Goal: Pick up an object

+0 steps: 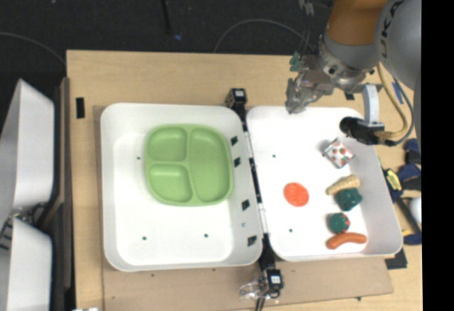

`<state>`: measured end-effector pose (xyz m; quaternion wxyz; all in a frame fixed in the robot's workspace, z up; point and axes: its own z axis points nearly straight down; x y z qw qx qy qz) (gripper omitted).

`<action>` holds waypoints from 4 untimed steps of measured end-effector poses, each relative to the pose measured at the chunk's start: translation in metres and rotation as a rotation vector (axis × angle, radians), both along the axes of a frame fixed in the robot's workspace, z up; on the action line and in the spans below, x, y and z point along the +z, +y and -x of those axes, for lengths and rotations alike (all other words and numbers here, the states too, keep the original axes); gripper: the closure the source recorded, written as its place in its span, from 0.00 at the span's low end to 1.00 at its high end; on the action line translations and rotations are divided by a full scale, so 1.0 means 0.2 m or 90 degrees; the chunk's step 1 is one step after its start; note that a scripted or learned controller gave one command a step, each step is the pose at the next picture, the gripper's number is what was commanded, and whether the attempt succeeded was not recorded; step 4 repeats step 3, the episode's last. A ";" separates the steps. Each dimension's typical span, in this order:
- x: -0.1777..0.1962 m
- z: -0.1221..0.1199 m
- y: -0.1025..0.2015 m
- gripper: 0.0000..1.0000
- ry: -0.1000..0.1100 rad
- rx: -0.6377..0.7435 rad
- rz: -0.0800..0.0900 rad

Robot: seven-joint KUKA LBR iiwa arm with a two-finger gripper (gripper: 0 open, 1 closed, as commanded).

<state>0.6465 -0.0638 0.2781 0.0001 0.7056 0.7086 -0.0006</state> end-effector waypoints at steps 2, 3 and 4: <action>-0.06 0.14 0.51 1.00 -0.001 0.002 -0.001; -0.11 0.18 0.71 1.00 0.000 0.001 -0.001; -0.11 0.18 0.71 1.00 0.000 0.001 -0.001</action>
